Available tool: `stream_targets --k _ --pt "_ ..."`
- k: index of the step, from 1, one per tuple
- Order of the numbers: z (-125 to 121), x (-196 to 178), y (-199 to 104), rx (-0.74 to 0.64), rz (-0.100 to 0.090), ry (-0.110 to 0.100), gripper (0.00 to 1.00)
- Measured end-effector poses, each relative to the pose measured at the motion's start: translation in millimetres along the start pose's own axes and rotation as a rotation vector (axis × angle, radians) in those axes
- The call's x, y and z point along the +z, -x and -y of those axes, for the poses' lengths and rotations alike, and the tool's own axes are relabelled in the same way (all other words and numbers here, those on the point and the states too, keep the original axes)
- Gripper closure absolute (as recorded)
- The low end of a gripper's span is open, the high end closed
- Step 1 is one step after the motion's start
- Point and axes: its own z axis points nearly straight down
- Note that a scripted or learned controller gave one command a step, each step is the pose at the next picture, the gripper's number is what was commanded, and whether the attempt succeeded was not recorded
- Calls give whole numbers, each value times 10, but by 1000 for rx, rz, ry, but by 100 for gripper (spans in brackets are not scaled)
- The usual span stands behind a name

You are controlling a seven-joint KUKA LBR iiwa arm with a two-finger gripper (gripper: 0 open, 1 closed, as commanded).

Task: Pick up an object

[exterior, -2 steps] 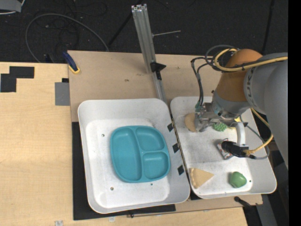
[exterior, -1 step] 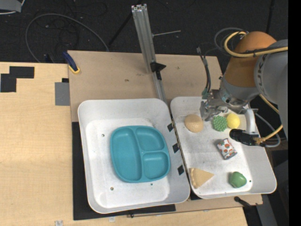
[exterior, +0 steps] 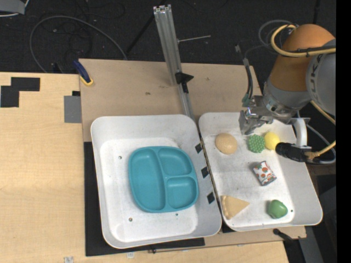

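The right bin (exterior: 299,215) holds a tan round bun (exterior: 225,143), a green bumpy ball (exterior: 255,143), a yellow ball (exterior: 271,141), a small printed packet (exterior: 264,173), a tan wedge (exterior: 234,206) and a green pepper-like piece (exterior: 277,209). My gripper (exterior: 250,123) hangs over the bin's far side, just above and to the left of the green bumpy ball, with nothing visibly between its fingers. How its jaws stand is too small to make out.
In the left bin (exterior: 104,147) lies a teal divided plate (exterior: 163,178). An upright aluminium post (exterior: 169,43) rises behind the bins. Black clips (exterior: 204,171) sit along the seam between the bins.
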Motion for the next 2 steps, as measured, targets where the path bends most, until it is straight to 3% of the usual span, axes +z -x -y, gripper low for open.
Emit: stream_targets --k 2 --pt "99 -52 -1064 -1 -1 -4 100"
